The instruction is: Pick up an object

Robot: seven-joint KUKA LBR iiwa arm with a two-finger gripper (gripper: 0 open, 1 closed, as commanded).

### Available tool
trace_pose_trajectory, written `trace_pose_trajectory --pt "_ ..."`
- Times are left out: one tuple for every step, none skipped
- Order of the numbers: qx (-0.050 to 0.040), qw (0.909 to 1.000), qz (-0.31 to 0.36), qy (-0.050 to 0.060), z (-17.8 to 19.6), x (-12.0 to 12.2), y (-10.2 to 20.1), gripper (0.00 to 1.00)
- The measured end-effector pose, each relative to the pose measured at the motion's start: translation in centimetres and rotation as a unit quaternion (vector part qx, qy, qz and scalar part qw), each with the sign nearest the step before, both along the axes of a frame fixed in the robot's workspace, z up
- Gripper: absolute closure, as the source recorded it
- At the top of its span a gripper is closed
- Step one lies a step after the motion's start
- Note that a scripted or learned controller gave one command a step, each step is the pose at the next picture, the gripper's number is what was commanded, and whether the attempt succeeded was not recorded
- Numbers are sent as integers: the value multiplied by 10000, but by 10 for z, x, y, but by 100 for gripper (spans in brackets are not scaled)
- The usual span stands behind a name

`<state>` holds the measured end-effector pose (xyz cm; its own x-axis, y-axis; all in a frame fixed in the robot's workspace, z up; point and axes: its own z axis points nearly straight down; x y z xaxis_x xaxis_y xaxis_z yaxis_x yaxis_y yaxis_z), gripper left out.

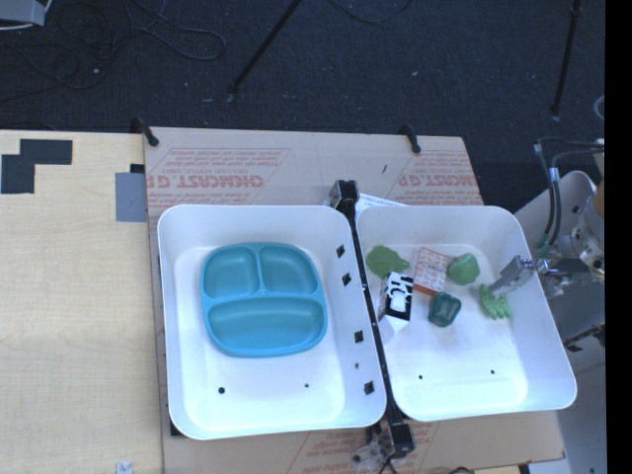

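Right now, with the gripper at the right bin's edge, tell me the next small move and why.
Probably ease the gripper down and slightly left onto the light green toy. That toy lies nearest it in the right bin, apart from the dark green piece, and nothing is held yet.

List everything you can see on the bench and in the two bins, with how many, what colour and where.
Bins: two, white, side by side on the bench.
Divided plate: one, turquoise, in the left bin.
Leafy toy: one, light green, right bin near the divider.
Small card: one, pale with red print, right bin, middle.
Black-and-white box: one, right bin, by the divider.
Round piece: one, green, right bin, right of the card.
Dark pepper-like piece: one, dark green, right bin, centre.
Small frilly piece: one, light green, right bin, near the right wall.
Gripper: one, grey metal, over the right bin's right edge.
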<state>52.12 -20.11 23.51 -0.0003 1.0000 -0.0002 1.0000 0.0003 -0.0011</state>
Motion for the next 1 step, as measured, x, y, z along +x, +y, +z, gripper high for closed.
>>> trace_pose_trajectory --pt "1 10000 11 4 10 0 0 100"
